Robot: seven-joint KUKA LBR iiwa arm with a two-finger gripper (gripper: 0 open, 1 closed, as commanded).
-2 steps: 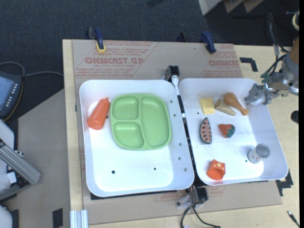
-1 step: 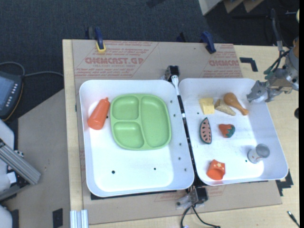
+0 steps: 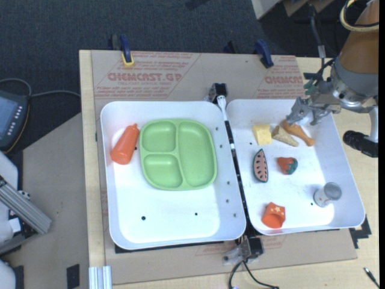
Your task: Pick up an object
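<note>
On my feed I read red print on the brown board point(image 3: 180, 71) under the bins: "CHEMCAST GP" at the upper left, with smaller lines beneath too blurred to read. The same print repeated at the upper right, partly cut off.

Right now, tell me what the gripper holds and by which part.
Cannot be told. The gripper sits low over the carrot in the right bin.

green tray point(image 3: 178, 154), orange bottle point(image 3: 125, 144), white bins point(image 3: 162, 221)
</note>
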